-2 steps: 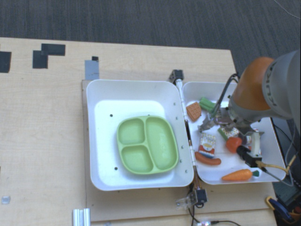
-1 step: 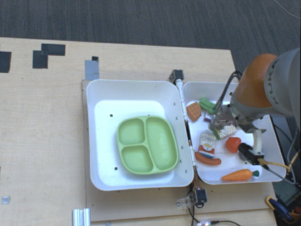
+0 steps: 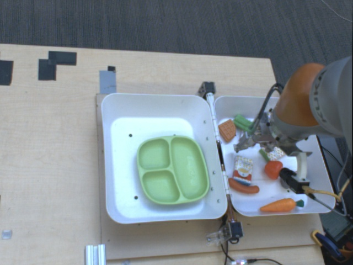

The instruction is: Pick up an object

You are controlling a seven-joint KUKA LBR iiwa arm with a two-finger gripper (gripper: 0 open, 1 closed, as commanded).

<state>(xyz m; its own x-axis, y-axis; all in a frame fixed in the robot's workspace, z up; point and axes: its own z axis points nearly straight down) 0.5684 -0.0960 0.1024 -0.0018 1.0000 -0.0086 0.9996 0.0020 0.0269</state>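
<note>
My gripper (image 3: pixel 249 143) hangs low over the middle of the right bin (image 3: pixel 242 207), reaching in from the right. Just left of it lies an orange waffle-like square (image 3: pixel 226 130), and a green piece (image 3: pixel 242 121) sits behind it. In front of the gripper are a white packet (image 3: pixel 243 167) and a red sausage (image 3: pixel 244 187). A red tomato-like piece (image 3: pixel 273 170) rests to the right under the wrist. Near the front wall lies an orange carrot (image 3: pixel 279 205). Nothing is visibly held.
The left bin (image 3: pixel 118 164) holds a light green divided plate (image 3: pixel 173 170). A ridge with a black clamp (image 3: pixel 207 88) at its far end separates the two bins. The arm's orange band (image 3: pixel 298 95) looms over the right bin's far right side.
</note>
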